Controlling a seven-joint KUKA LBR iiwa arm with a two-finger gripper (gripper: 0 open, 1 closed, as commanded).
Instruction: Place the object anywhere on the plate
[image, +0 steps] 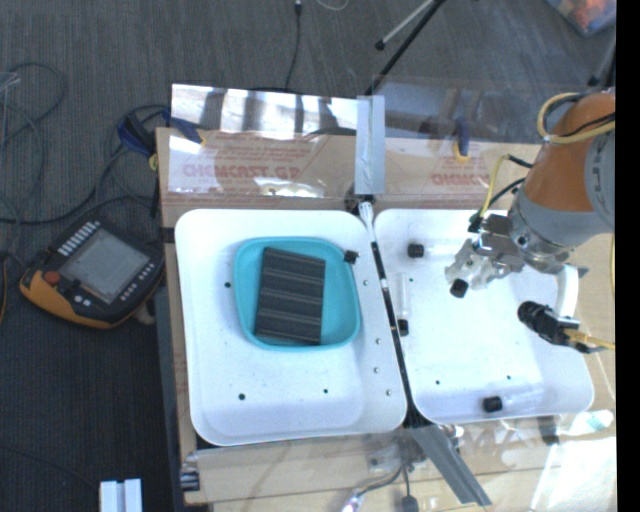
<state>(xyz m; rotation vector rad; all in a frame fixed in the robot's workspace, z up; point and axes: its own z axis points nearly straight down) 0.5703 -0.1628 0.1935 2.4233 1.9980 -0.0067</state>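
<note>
A dark grey ribbed rectangular block (290, 295) lies flat on the teal plate (346, 318) in the middle of the left bin (205, 350). My gripper (462, 276) hangs over the upper middle of the right bin (470, 360), well to the right of the plate and apart from the block. Nothing shows in the gripper. The grey arm with its orange band (565, 190) reaches in from the right edge.
Small black bits lie in the right bin: one at the top left (415, 249), one near the front edge (492, 404), one by the divider (402, 325). A small black piece (349, 257) sits beside the plate's upper right corner. Cardboard and foil stand behind the bins.
</note>
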